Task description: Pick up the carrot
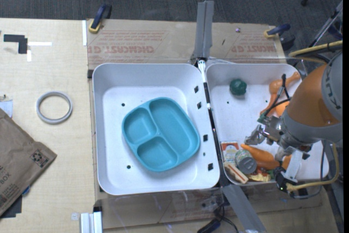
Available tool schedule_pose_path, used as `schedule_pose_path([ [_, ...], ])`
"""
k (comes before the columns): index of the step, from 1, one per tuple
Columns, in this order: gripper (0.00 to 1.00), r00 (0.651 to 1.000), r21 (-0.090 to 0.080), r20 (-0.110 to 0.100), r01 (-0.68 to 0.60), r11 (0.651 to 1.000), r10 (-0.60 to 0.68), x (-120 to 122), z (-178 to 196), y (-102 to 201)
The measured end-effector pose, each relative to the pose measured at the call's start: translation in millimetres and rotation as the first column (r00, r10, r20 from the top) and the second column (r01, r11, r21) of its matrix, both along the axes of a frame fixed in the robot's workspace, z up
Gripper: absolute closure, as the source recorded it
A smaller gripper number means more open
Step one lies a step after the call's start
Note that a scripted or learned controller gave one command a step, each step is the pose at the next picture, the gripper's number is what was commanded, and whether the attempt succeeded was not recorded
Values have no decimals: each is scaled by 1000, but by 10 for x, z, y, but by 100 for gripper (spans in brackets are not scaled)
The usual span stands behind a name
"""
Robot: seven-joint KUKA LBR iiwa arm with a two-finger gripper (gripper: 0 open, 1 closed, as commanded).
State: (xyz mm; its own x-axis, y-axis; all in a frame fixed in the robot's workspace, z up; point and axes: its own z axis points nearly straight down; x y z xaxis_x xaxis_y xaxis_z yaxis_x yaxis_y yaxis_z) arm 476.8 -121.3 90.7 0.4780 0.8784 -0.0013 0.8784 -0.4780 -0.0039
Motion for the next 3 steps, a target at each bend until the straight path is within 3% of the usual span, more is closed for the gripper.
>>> schedule_pose_path([
  [1,0,893,-11,6,-450,893,451,17,24,125],
  [2,0,931,0,3,-365,931,365,5,7,-543],
  [3,0,686,-2,4,-728,686,728,10,441,-635],
])
